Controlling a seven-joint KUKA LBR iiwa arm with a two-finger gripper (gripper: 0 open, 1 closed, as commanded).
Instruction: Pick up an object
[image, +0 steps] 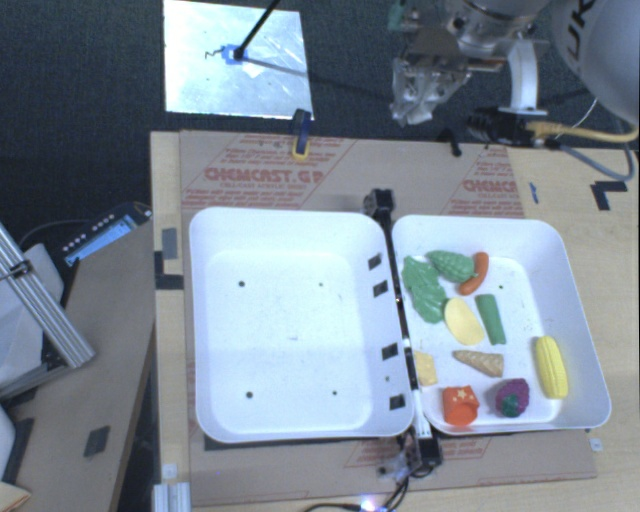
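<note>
- Gripper (415, 100) is hanging at upper centre-right of frame, above the bench's far edge, well apart from both bins. Can't tell whether it's released or clenched; it's blurred, and nothing is visibly sitting in it.
- Arm w/ grey body is reaching in from upper right; prob. parked high so the camera is getting a clear look at the bins.
- Right bin (560, 255), lower right of frame, is holding all the toy food, i.e. the task's candidates:
  - green leafy pieces (430, 282) and orange carrot (474, 272) near its top edge
  - yellow oval piece (463, 322) touching green stick (490, 318), mid-bin
  - corn cob (550, 366) lying alone at right, looking like the easiest pick
  - red piece (460, 405) and purple piece (511, 396) sitting along the bottom edge
- Left bin (215, 330) is lying beside it, centre-left, likely the drop spot.
</note>
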